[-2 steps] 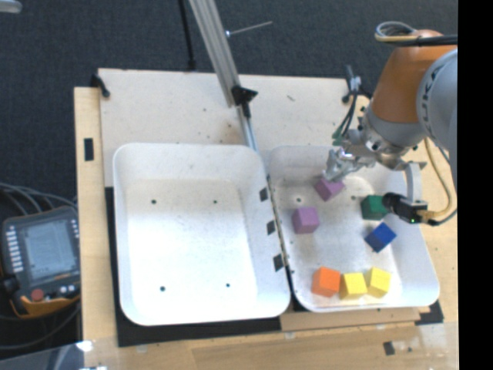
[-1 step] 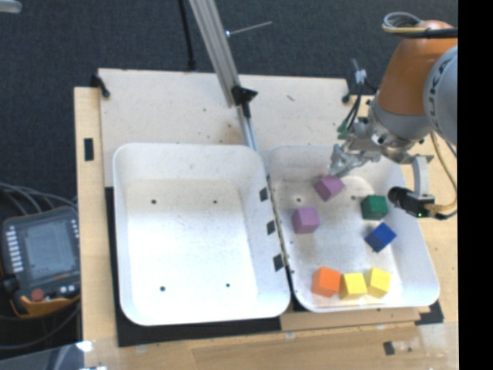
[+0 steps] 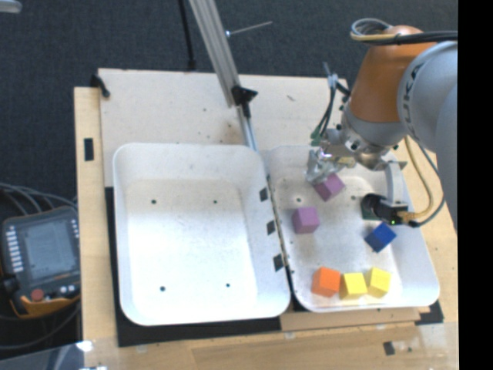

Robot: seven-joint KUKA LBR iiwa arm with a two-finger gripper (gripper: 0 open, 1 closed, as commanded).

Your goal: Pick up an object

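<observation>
Camera view: No brand, label or legible writing can be made out on any item; the screen of the teach pendant (image 3: 42,257) at the left edge of the frame is too blurred to read.

The arm enters from the upper right of the frame. Its claw (image 3: 322,169) is positioned over the upper part of the right bin (image 3: 427,284), directly above a tilted purple cube (image 3: 330,186). The cube sits at the fingertips; whether the claw is clenched on it or released cannot be determined.

A second purple cube (image 3: 306,220) lies lower left of the first, near the bin's left wall. A blue cube (image 3: 380,237) lies right of centre. An orange cube (image 3: 326,281) and two yellow cubes (image 3: 353,285) (image 3: 379,281) form a touching row along the bin's lower edge.

The left bin (image 3: 127,164) offers an unobstructed floor. The desk (image 3: 162,99) is bare above both bins, except for a slanted aluminium rail (image 3: 219,48).
</observation>
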